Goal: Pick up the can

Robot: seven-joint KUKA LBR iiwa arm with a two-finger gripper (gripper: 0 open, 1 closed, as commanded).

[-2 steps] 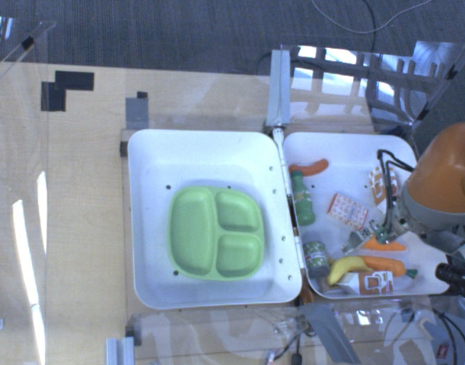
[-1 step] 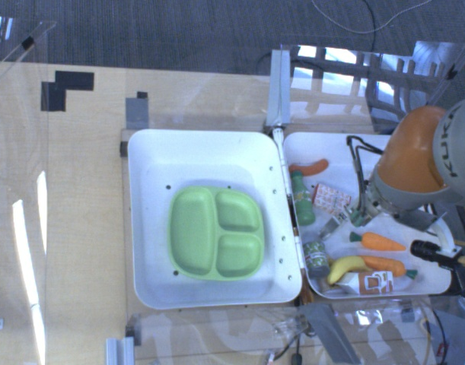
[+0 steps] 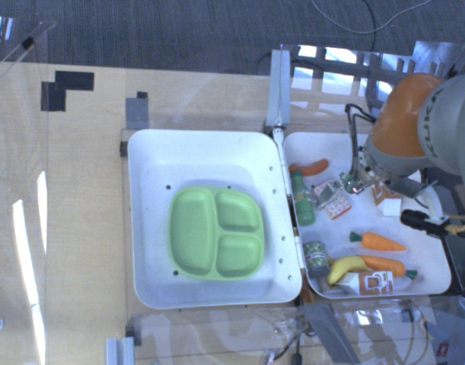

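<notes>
The can (image 3: 316, 255) is a small greenish cylinder with a pale top, standing near the front left corner of the right bin (image 3: 437, 280), just left of a banana (image 3: 345, 268). My gripper (image 3: 355, 183) hangs over the middle of the right bin, above a small packet (image 3: 326, 195) and an orange-and-white carton (image 3: 339, 207). It is well behind the can and apart from it. The grey arm with its orange band (image 3: 403, 124) comes in from the right and hides part of the bin's back.
The right bin also holds a green bottle (image 3: 300, 201) along its left wall, a red-orange piece (image 3: 313, 167), two carrots (image 3: 381, 242), a white carton (image 3: 377, 282) and a brown box (image 3: 385, 197). The left bin (image 3: 148, 204) holds a green divided plate (image 3: 217, 230).
</notes>
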